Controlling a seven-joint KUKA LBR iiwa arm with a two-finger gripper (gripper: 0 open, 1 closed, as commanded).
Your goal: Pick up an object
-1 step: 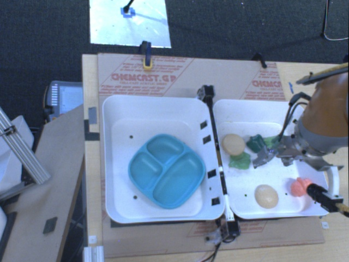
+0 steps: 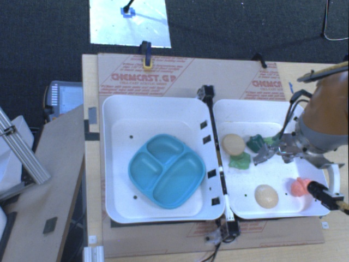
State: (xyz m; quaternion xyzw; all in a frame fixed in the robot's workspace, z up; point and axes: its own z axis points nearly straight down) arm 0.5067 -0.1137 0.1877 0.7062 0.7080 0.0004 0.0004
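Gripper [image 2: 265,153] low in right bin [image 2: 248,109], reaching from right; open or closed: cannot tell. Dark green toy [image 2: 254,143] just left of gripper tip, light green piece [image 2: 239,161] below-left. Tan ball [image 2: 233,144] further left. Beige egg [image 2: 266,196] and pink toy [image 2: 298,187] nearer front edge. Blue divided plate [image 2: 166,170] in left bin [image 2: 117,201].

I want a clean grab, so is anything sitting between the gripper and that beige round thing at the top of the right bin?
Yes. A dark green object lies between the gripper and the upper beige ball; a light green piece sits just below.
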